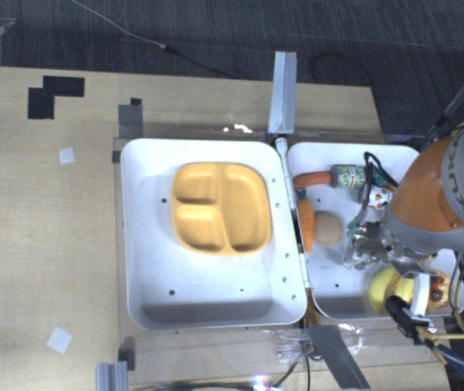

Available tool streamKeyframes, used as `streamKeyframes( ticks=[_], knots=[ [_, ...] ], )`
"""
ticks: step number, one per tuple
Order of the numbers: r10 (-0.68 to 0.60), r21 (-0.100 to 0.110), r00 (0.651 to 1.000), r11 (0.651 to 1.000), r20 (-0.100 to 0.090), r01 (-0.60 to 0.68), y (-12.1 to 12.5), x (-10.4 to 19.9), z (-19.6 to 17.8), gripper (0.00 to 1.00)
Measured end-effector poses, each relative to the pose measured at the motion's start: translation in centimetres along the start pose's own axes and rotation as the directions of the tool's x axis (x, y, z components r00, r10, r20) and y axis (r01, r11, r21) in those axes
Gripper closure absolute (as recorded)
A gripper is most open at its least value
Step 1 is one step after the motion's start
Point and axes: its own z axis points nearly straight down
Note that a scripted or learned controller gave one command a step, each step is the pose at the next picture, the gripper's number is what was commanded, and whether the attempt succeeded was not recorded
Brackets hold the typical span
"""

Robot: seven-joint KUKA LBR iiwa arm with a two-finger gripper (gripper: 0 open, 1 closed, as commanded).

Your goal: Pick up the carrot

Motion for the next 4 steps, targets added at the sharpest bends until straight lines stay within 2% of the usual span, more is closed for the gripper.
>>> streamKeyframes(
  ticks=[1, 2, 3, 4],
  knots=[
    [-0.172, -0.004, 0.985, 0.985, 0.001, 0.172, 0.0, 0.8, -1.6, 1.0],
    [-0.459, -0.009, 0.889, 0.889, 0.002, 0.459, 0.3, 0.1, 1.8, 1.0],
    [-0.724, -0.012, 0.69, 0.69, 0.009, 0.724, 1.1, -1.5, 1.7, 1.0],
    [-0.876, -0.012, 0.482, 0.481, 0.016, 0.876, 1.2, -2.3, 1.7, 1.0]
  ],
)
